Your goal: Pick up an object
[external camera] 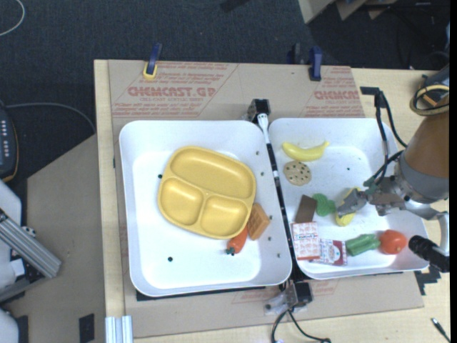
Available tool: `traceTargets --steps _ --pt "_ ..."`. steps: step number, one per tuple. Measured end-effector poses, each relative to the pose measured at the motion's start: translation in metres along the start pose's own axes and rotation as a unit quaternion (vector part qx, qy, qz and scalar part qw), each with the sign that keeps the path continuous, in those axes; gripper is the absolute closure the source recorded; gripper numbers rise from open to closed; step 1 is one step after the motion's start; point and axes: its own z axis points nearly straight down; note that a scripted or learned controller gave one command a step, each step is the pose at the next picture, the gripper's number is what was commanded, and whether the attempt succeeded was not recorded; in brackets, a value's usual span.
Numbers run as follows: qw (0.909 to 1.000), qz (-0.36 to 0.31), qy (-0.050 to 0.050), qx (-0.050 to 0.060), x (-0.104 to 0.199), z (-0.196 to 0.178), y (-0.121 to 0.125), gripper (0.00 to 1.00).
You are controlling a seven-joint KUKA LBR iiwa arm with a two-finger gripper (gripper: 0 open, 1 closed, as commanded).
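Gripper [355, 204] low over the right bin [343, 138], reaching in from the right; dark metal fingers point left. Whether they are parted or closed, cannot tell. Tips sit at a small yellow piece [345, 219], touching or just above it; contact unclear. The piece is rounded and smooth, partly hidden under the fingers, so its long axis is not readable.

Just left of it: a green lump [325, 205], glossy, and a brown block [306, 208], flat and rectangular, long axis near upright in the view, tilted slightly right at top.

Above: a round tan cookie [296, 171] with dark specks, and a banana [304, 149], curved, long axis roughly left-right, ends turned up.

Below the gripper: a red tomato [393, 241], round and shiny, touching a green cylinder [363, 244] lying left-right. Left of that, a red-and-white printed packet [315, 247], flat.

Left bin [143, 213]: a yellow plate [206, 191] with three compartments, smooth plastic, long axis slanting down to the right. At its lower right edge, a brown waffle-textured square [258, 221] and an orange carrot [238, 242], touching each other.

Both bins white, shallow, rounded corners, side by side on a cardboard-covered bench [178, 88].
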Motion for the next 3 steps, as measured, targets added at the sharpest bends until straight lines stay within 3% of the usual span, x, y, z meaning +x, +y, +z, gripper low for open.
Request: traceTargets --steps 1,2,3 --pt "1.0 0.0 0.0 -0.001 0.001 0.053 -0.001 0.0" --pt "1.0 0.0 -0.001 -0.004 0.0 0.04 0.0 1.0" --pt "1.0 -0.001 -0.003 -0.007 -0.003 -0.024 0.001 1.0"
